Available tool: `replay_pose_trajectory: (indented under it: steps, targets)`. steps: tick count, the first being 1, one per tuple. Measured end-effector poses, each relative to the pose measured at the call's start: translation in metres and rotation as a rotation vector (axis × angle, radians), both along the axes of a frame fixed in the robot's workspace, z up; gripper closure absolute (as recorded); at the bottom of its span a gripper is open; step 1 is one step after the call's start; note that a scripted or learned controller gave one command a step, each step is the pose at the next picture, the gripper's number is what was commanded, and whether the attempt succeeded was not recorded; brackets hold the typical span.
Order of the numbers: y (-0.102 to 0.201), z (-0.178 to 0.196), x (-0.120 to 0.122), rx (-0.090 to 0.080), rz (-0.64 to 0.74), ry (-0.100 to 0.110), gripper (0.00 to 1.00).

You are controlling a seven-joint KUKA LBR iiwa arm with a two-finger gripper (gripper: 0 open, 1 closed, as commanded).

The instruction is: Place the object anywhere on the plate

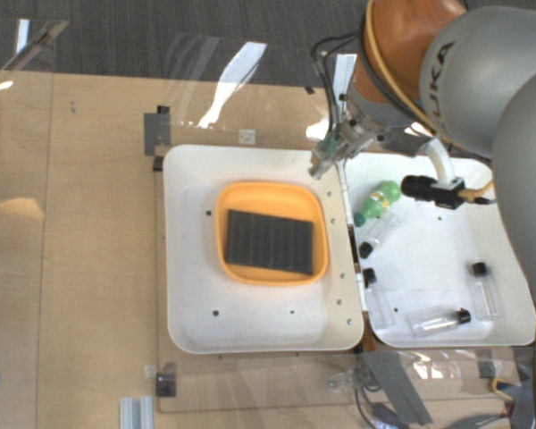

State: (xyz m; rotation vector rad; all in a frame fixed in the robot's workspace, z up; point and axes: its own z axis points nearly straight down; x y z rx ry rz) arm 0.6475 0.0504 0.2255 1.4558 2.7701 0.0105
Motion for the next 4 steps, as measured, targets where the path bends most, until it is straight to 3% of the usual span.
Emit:
replay_pose_trajectory:
  steps: [1, 2, 3, 4]
  targets:
    - [0.0, 0.0, 0.0, 0.0, 0.0, 0.0, 0.0]
    - [0.001, 0.012, 0.002, 0.0, 0.006, -0.008, 1.0]
    - [0.015, -0.041, -0.05, 0.001, 0.036, 0.009, 1.0]
    - [0.015, -0.04, -0.05, 0.001, 0.036, 0.009, 0.0]
